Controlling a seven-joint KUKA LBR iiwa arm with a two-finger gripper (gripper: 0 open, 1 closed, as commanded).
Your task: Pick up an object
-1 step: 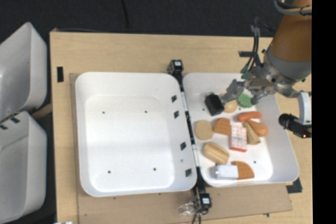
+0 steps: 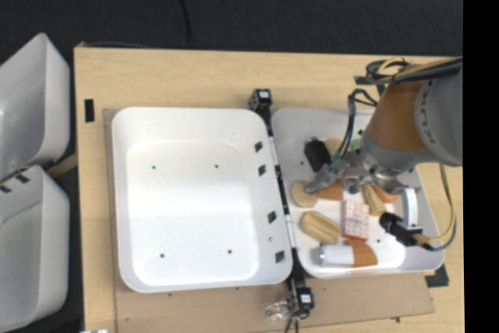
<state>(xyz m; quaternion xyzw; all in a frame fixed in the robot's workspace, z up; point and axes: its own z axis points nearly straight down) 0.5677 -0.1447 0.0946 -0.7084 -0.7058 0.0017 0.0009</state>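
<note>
Illumination is even and moderately bright across the bench [image 2: 93, 191], apparently from overhead; no single source is identifiable. The left bin [image 2: 195, 199] reads near-white, with detail on its floor largely washed out, though its small dark marks remain legible. Shadows are soft and short, visible along the rim between the bins and beneath the arm [image 2: 405, 129] over the right bin [image 2: 300, 129]. The background above the bench falls to near black. Overall sharpness is modest: object edges in the right bin are soft and slightly smeared, and fine texture is not resolvable. Bench edges show slight bowing.

2 white bins [image 2: 191, 199], 1 arm [image 2: 405, 121], several small objects [image 2: 321, 227]
</note>
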